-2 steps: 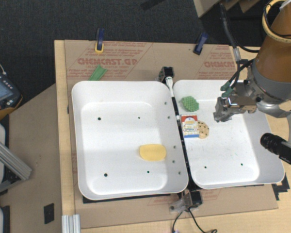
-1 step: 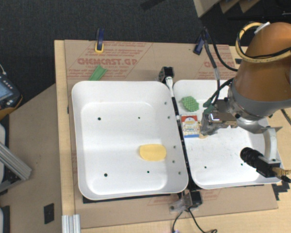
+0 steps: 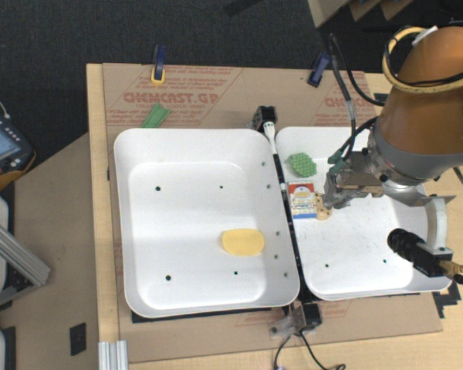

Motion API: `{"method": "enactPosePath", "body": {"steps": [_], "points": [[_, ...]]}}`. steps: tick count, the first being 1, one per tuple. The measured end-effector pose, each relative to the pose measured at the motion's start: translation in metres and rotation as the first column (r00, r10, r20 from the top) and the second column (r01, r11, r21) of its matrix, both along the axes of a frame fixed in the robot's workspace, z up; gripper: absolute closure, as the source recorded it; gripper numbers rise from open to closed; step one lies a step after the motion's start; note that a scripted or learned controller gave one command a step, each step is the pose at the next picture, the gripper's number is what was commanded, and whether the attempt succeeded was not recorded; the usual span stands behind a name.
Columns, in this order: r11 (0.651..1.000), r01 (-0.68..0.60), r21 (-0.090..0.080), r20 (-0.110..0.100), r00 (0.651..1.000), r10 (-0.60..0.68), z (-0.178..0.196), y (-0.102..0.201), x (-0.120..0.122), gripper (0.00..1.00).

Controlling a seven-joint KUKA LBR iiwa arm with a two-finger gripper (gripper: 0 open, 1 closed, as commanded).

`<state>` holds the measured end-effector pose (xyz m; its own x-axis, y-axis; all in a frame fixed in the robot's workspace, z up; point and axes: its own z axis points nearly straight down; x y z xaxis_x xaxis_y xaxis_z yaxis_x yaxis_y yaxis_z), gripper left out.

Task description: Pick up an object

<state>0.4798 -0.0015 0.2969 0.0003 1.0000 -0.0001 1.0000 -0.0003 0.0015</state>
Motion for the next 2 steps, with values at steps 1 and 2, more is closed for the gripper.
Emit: {"method": "enactPosePath", "body": {"steps": [1, 2], "points": [[1.0, 0.0, 0.0, 0.002, 1.0, 0.0, 0.0101, 0.0001, 0.0006, 1.0], [1.0, 0.0, -0.001, 0.004, 1.0, 0.0, 0.0201, 0.0002, 0.0012, 1.0]]}}
